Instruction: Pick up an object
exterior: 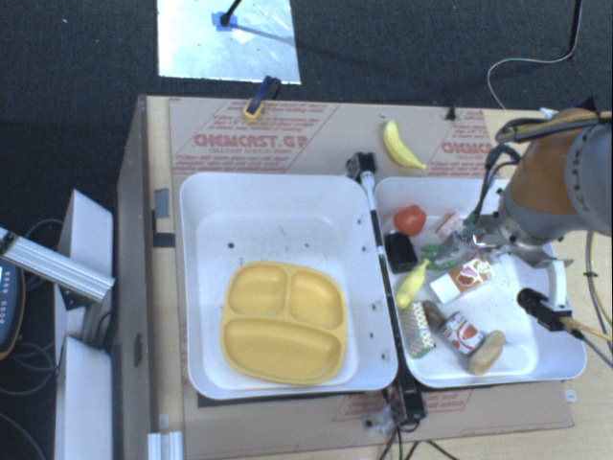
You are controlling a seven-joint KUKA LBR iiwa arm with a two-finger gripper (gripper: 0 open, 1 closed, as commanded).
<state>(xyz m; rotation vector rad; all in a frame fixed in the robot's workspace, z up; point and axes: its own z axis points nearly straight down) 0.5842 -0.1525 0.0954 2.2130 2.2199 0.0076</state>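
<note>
- We see the gripper [476, 241] low in the right bin [556, 357], over a white carton [463, 278] lying with its long axis running lower-left to upper-right.
- We cannot tell how the gripper is set.
- Beside the carton: green item [439, 254], tomato [410, 219], black block [400, 250], small banana [412, 282], can [461, 332], bread roll [487, 352].
- Left bin [206, 209] holds a yellow tray [283, 322] with three compartments.
- A banana [400, 147] lies on the bench above the right bin.
</note>
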